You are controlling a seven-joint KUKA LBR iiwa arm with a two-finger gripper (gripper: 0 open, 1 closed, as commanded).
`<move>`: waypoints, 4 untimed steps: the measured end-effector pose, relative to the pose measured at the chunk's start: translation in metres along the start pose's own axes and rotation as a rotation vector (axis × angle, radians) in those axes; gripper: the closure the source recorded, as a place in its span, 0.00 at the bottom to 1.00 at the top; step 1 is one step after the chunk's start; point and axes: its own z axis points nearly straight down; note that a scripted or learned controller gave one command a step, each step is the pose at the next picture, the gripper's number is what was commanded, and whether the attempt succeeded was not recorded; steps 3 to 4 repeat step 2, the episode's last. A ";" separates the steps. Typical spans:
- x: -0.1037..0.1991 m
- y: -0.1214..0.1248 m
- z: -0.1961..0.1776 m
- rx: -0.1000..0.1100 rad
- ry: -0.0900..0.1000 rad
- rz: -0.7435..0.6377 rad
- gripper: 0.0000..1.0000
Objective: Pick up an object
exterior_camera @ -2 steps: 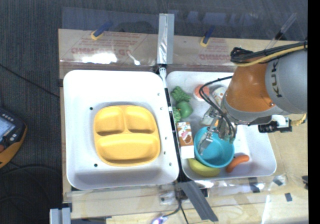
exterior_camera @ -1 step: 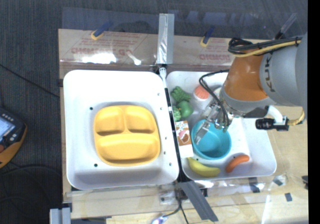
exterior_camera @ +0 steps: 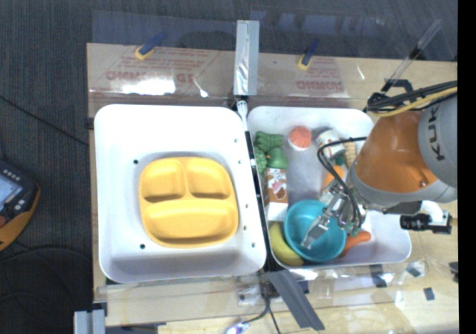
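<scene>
Dark grey carpet surrounds a wooden bench (exterior_camera: 416, 310) on which two shallow white bins sit side by side. At about nine o'clock in the scene, the left bin (exterior_camera: 111, 198) holds a yellow divided tray (exterior_camera: 189, 200) lying flat in its middle, three compartments up. Just right of centre, the right bin (exterior_camera: 390, 247) is crowded: a green leafy toy (exterior_camera: 269, 149) lies at its eleven o'clock corner, a small round orange-red piece (exterior_camera: 299, 137) sits toward twelve o'clock beside it, and a brown printed packet (exterior_camera: 276, 185) lies along the left wall near nine o'clock. Toward six o'clock a teal bowl (exterior_camera: 314, 231) rests partly over a yellow banana-like object (exterior_camera: 281, 245), which peeks out at the bowl's seven o'clock side. The gripper (exterior_camera: 326, 222) reaches down into the bowl from three o'clock; its fingers reach over the bowl's inside, but whether they are parted or closed cannot be told, and nothing is seen held between them. An orange carrot-like piece (exterior_camera: 358, 236) touches the bowl's right rim. Above, the arm's orange band (exterior_camera: 394, 158) covers the bin's right half.
</scene>
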 end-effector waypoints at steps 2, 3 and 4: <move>-0.100 0.081 0.007 0.013 0.047 -0.172 0.00; -0.100 0.081 0.007 0.013 0.047 -0.172 0.00; -0.100 0.081 0.007 0.013 0.047 -0.172 0.00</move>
